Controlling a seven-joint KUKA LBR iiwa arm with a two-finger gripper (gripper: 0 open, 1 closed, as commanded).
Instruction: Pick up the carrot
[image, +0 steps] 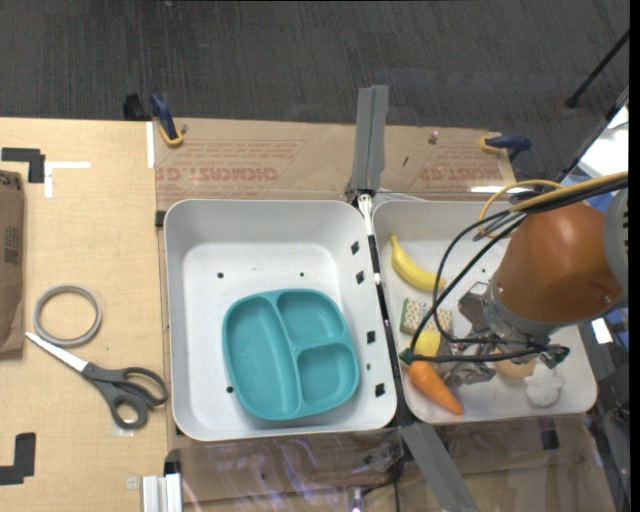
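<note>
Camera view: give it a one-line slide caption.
Arm's hand low in the right bin beside the carrot; teal divided tray in the left bin.

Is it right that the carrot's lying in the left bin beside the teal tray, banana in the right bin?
No. The carrot lies in the right bin, near its front left corner; the camera view shows it. The teal tray sits in the left bin, banana in the right.

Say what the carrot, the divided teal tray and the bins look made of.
Carrot: probably moulded plastic toy, with a smooth, even orange and slight sheen. Teal tray: likely matte plastic, one uniform colour, with rounded moulded compartments. Bins: apparently glossy white plastic, with soft highlights on the walls.
</note>
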